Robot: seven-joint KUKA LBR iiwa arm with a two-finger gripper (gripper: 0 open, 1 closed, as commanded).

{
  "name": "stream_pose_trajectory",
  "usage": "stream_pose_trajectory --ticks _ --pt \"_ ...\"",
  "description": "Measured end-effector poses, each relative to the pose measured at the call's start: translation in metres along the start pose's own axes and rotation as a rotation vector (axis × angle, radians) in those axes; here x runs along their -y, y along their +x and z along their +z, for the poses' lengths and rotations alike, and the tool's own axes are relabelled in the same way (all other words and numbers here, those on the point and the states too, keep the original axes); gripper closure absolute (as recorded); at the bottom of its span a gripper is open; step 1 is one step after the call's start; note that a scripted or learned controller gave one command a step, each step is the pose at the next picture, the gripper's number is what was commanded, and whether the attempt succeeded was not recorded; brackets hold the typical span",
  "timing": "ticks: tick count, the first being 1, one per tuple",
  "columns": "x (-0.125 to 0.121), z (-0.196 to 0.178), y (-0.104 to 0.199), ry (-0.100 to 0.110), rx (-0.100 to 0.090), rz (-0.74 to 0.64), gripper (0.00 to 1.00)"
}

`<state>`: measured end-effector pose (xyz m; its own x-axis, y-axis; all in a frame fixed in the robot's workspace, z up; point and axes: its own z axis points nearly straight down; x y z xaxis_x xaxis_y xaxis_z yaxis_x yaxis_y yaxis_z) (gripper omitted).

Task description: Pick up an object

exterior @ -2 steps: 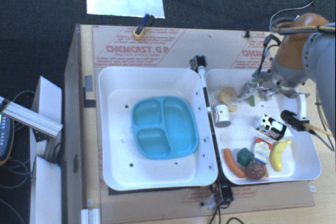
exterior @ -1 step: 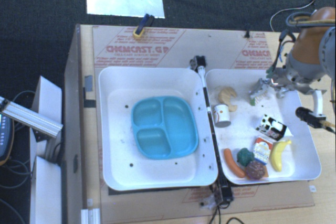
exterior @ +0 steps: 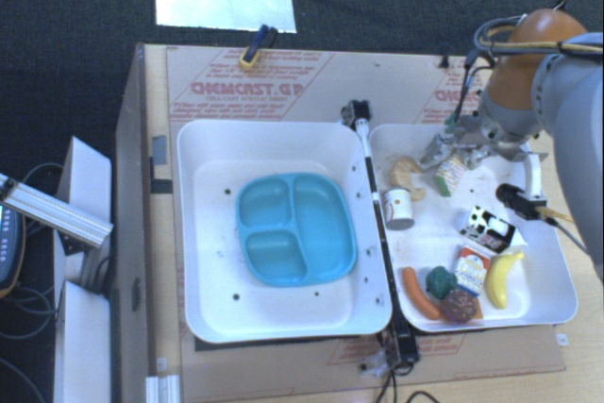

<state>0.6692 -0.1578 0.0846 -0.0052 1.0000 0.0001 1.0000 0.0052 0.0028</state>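
Hovering our end effector right over the small packet — can't tell its grip state — packet's long axis runs upright.

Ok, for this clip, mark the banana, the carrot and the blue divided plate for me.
banana (exterior: 499,277): camera view, middle of its yellow curve, right bin.
carrot (exterior: 419,293): camera view, mid-length of the orange body, right bin.
blue divided plate (exterior: 294,228): camera view, on the ridge between its compartments, left bin.

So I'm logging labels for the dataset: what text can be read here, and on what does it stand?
"CHEMCAST GP": red print on the protective sheet covering the bench, behind the left bin.
More red print on the same sheet by the right bin: blurred, unreadable.
Small carton: print too small to read.
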Motion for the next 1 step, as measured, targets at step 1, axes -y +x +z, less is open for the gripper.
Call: stream_pose_trajectory --ticks 1 --pt "-0.0019 -0.0136 -0.0014 -0.005 0.003 -0.002 1.0"
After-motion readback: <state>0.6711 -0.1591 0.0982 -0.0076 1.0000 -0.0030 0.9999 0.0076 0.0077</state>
